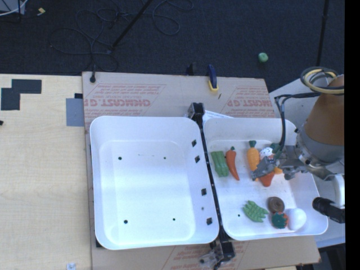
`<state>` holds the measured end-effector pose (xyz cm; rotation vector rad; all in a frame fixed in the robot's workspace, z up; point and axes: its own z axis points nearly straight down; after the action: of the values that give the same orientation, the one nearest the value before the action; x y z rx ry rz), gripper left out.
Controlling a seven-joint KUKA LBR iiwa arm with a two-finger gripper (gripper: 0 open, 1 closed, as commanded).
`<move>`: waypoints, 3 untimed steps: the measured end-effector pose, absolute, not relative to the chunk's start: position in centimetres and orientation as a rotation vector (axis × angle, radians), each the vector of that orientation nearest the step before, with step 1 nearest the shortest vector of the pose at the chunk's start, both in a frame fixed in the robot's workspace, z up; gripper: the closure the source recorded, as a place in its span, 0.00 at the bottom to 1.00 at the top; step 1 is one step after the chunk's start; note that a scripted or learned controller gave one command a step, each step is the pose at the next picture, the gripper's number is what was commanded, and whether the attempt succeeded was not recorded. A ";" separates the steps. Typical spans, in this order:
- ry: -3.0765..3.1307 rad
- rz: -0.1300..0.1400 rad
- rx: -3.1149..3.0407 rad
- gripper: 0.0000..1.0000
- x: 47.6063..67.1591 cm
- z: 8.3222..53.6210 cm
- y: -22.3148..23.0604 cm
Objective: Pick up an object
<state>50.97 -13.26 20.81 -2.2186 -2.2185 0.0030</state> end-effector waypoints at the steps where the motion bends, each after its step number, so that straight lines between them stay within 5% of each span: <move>1: -2.215 0.010 -2.211 0.00 53.6 9.1 -11.1; 2: -2.227 0.001 -2.218 0.00 58.8 8.7 -13.6; 3: -2.219 0.001 -2.220 1.00 58.6 9.8 -13.6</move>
<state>58.65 -13.64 9.77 -2.2200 -2.2186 0.0014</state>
